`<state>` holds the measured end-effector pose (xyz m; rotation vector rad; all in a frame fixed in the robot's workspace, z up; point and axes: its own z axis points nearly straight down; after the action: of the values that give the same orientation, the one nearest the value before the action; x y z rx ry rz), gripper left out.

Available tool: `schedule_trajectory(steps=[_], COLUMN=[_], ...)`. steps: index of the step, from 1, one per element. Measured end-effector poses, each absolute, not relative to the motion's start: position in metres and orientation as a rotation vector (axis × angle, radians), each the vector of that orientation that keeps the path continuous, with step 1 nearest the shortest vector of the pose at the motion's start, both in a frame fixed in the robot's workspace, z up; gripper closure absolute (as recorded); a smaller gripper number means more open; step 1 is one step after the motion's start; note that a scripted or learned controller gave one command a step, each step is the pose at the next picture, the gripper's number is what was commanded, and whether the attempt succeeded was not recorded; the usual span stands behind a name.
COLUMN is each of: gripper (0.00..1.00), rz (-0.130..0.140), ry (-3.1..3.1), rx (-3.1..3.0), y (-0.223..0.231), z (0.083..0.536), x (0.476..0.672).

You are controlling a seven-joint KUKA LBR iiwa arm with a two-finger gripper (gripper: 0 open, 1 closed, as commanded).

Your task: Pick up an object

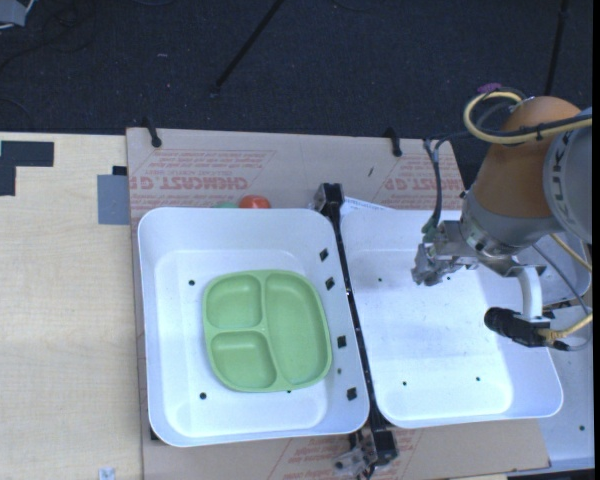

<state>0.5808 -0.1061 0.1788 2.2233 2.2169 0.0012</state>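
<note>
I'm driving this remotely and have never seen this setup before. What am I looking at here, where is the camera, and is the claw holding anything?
This is one camera fixed above a bench, looking down at a slant. The grey and orange shape on the right is a robot arm reaching in from that side. Its claw hangs over the right white bin, near that bin's upper left part. The picture is too small to tell how the claw stands, and I see nothing between its tips. The left white bin holds a green divided plate with three compartments, lying flat. Something small and red-orange sits just behind the left bin, on the cardboard. Both bins rest on a cardboard sheet on the bench.
</note>
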Motion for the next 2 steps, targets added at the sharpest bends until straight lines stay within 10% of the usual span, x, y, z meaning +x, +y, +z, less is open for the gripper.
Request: schedule_trajectory(steps=[2], gripper=[1.00], rz=[0.003], ry=[2.220], rx=[2.220], y=[-0.109], z=[0.269], x=[0.575])
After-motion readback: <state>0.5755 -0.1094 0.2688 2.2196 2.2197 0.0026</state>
